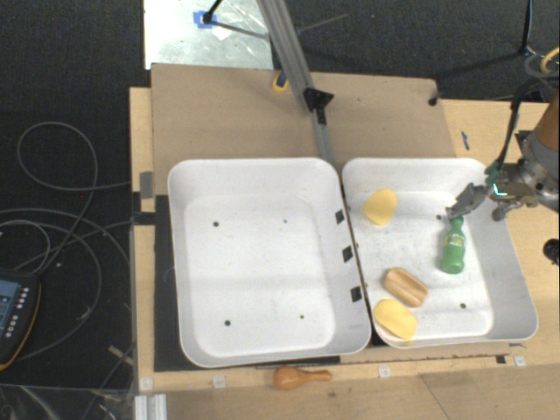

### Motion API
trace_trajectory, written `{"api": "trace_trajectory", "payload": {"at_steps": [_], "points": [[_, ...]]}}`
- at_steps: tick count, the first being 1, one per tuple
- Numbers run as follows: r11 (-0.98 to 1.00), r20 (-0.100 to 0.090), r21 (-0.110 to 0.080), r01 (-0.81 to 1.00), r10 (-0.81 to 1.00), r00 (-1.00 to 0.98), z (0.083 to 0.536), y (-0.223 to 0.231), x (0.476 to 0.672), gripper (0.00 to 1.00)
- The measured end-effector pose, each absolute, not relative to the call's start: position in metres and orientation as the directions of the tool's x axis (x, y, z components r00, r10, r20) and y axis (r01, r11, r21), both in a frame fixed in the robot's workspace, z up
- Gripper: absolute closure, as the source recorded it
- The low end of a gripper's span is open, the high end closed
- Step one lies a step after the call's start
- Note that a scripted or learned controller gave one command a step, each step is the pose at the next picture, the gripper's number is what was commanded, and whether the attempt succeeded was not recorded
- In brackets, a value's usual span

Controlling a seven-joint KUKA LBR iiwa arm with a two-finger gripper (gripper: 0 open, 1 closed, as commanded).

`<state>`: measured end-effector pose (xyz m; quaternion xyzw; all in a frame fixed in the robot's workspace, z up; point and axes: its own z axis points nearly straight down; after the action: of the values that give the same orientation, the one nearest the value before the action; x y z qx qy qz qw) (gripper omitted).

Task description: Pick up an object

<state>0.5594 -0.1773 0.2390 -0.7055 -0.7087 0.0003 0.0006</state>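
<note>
Reaching in from the right edge of the view, the grey arm w/ its two-finger gripper (461, 206) is seen over the upper right part of the right shallow white plastic bin (503, 322). Whether the gripper is apart or together can't be told; it's too small & dark to be read. Nothing is seen clamped in it. Just below the gripper tip a green plastic bottle w/ a narrow neck (452, 249) is found lying on the bin floor, neck pointing up toward the gripper, v. close to it; contact can't be confirmed. A flat pale yellow round piece (381, 206) is placed near the bin's upper left, well apart from the bottle. A tan bun-shaped piece, like a small bread roll (406, 286), is set in the lower middle, & a yellow lemon-like oval (395, 318) is seen just beside it at the bin's lower left corner, touching or nearly so. The left shallow white plastic bin (188, 322) is set side by side w/ the right one. On the brown counter (219, 112), in front of the bins, an orange-brown pear-shaped item w/ a thin neck (301, 376) is laid on its side.
</note>
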Motion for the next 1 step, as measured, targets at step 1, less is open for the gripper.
{"api": "trace_trajectory", "payload": {"at_steps": [1], "points": [[0.004,0.0,0.002,1.0,1.0,-0.004,0.2408,-0.1773,0.5601,0.0]]}}
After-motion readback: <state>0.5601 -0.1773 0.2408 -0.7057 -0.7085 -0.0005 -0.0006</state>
